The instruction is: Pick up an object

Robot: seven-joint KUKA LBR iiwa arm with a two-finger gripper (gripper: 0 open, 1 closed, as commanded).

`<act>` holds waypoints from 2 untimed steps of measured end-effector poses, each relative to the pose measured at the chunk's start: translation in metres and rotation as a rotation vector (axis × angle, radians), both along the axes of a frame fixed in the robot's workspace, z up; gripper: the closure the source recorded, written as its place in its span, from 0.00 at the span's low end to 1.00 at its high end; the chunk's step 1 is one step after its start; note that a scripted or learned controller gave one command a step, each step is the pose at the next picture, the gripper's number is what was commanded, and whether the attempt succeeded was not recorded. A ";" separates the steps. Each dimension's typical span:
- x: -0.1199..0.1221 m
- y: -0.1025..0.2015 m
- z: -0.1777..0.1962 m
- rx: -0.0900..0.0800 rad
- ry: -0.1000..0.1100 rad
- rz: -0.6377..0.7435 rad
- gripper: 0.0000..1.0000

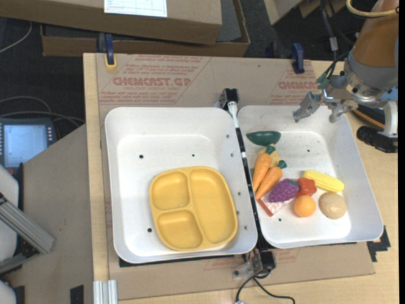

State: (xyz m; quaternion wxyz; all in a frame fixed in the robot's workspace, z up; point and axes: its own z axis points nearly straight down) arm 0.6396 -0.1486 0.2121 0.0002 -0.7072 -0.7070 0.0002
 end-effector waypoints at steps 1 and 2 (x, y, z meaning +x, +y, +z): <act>-0.063 0.043 -0.011 0.003 0.007 0.001 0.00; -0.024 0.076 -0.029 0.000 -0.003 0.005 0.00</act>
